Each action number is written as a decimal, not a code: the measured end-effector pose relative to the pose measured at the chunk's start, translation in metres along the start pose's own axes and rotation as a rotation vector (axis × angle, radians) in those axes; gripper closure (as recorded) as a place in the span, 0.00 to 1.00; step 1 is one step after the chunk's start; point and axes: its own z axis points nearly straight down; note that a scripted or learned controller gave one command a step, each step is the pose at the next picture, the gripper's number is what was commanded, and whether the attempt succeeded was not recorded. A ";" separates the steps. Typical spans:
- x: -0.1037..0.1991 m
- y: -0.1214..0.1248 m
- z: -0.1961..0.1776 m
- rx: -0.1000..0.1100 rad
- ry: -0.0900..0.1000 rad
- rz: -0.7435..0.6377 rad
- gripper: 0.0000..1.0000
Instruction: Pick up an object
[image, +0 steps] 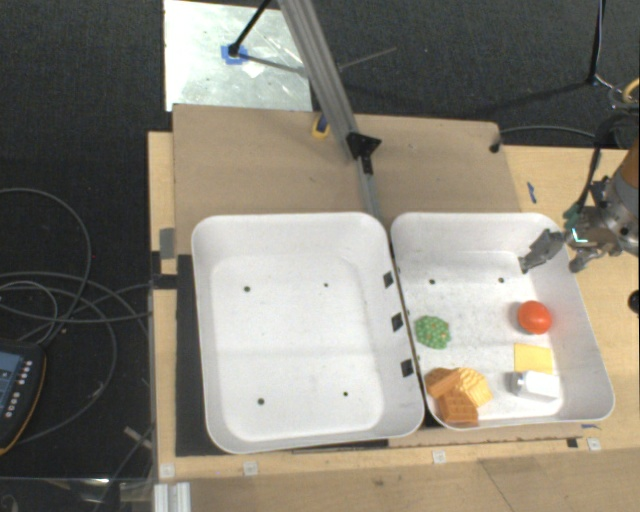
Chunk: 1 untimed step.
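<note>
- Here, the pincer (560, 255) hangs over the upper right corner of the right bin (470, 235), reaching in from the right edge of the view.
- Its two dark fingers (540, 250) are spread apart with open space between them; nothing sits in that gap.
- Below the pincer, a red-orange ball (535, 317) lies near the right wall of the same bin, apart from the fingers.
- Just below the ball rests a yellow block (533, 357), and directly under that a small white and grey item (532, 384), the two touching or nearly so.
- A green, flat, round piece (432, 331) lies near the bin's left wall, well apart from the ball.
- An orange, waffle-like object (459, 393) sits in the lower left corner of the right bin, below the green piece.
- The left bin (215, 300) stands beside the right one, their rims meeting in the middle.
- Both bins rest on the tabletop (420, 160), and a grey pole (325, 65) slants across its upper part.
</note>
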 end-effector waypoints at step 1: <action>0.000 0.001 -0.002 -0.003 -0.002 -0.002 0.00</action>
